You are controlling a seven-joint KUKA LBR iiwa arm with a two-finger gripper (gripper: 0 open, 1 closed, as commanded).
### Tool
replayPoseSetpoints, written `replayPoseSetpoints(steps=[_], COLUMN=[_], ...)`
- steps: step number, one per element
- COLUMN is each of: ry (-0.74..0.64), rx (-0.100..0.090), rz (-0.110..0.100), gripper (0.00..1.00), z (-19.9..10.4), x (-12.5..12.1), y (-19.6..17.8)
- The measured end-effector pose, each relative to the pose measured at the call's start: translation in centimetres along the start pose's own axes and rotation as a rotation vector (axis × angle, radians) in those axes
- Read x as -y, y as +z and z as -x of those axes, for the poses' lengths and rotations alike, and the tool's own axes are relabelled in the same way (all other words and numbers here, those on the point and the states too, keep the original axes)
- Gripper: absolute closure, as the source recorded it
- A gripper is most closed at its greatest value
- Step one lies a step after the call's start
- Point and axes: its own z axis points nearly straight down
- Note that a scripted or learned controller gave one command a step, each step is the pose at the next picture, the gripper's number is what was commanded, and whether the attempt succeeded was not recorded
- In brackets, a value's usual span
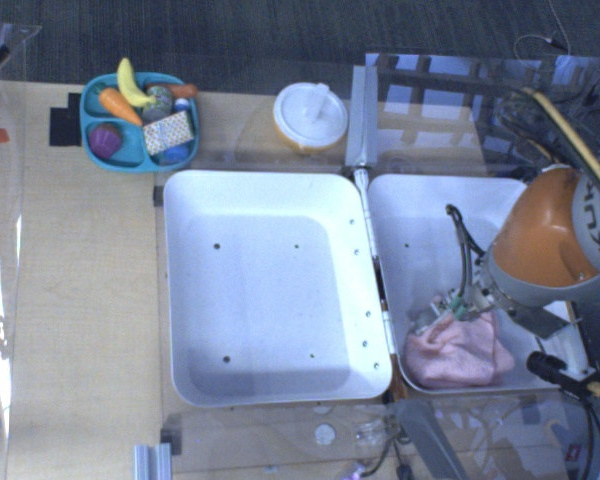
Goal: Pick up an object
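Taking the divider (pixel 372 268) between the two bins as landmark: left of it, the left bin (pixel 190 368) lies open across its whole floor. Right of it, the right bin (pixel 410 218) has room only along its far half; a pink cloth (pixel 460 353) fills the near corner, with the arm (pixel 545 243) and end effector (pixel 450 308) directly above it.

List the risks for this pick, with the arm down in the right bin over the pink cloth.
1. The pink cloth is soft and bunched, so the pincer may pinch only a loose fold that slips out on lifting.
2. The cloth lies against the near wall of the right bin, by the corner; the pincer might strike that wall.
3. A dark cable loops beside the wrist and could snag.
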Motion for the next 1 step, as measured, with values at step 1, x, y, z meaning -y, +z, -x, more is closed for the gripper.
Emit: replayPoseSetpoints(steps=[1], ry=[0.414], rx=[-0.004], rz=[-0.011], gripper=[0.0], z=[0.72], x=[-1.93], y=[1.29])
